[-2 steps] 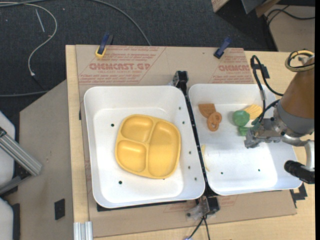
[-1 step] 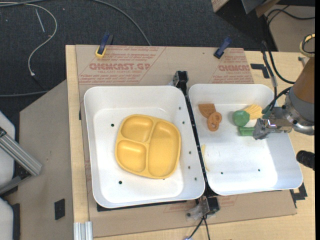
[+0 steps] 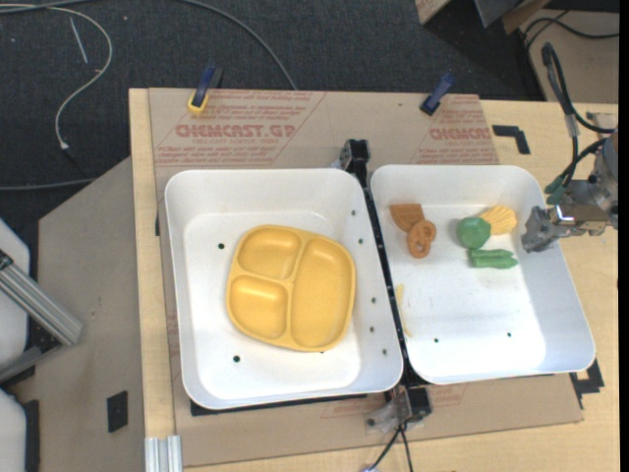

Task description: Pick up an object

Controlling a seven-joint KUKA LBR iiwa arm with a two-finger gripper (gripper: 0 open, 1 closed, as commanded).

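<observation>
Below, dark carpet with loose cables is seen around the cardboard-topped bench [image 3: 295,116]. The left bin [image 3: 197,293] holds a yellow tray [image 3: 292,287]. In the right bin [image 3: 511,332], the green piece [image 3: 491,258] lies lengthwise left-right, near the gripper [image 3: 539,232], whose state cannot be told

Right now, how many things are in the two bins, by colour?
Yellow: 2, the tray in the left bin, the corn in the right bin
Green: 2, a round piece, a long piece
Brown: 2, a wedge, a pretzel
Total: 6
</observation>
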